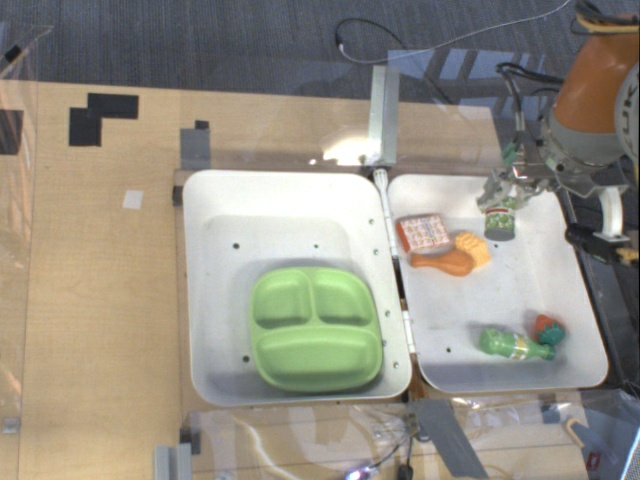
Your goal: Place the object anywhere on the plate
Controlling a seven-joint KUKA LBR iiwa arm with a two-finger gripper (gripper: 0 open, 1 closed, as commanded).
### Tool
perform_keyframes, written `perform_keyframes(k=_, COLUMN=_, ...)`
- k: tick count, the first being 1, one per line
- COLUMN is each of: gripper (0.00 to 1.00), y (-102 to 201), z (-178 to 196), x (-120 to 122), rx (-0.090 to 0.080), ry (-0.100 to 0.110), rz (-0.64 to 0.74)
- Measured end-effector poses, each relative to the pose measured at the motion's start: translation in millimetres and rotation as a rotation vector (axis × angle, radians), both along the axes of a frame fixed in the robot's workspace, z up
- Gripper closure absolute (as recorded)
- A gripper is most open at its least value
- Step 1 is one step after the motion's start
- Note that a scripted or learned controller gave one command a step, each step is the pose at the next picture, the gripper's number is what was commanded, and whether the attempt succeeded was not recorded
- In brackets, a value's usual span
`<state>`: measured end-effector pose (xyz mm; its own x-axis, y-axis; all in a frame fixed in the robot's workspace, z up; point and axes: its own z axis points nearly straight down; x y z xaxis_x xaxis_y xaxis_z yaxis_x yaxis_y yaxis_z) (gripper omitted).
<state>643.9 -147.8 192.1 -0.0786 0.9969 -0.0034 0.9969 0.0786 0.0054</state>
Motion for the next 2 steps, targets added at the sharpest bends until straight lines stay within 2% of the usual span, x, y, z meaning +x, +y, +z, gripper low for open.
perform_keyframes(k=1, gripper=1.0, y=71.4, z=-6.6, x=-38.7, rx=0.003, ry=0.002, rz=0.031)
perform_keyframes(k=2, gripper=1.0, y=149.6, z=18.7, x=-28.9, rx=0.0, ry=-0.001, rz=0.629)
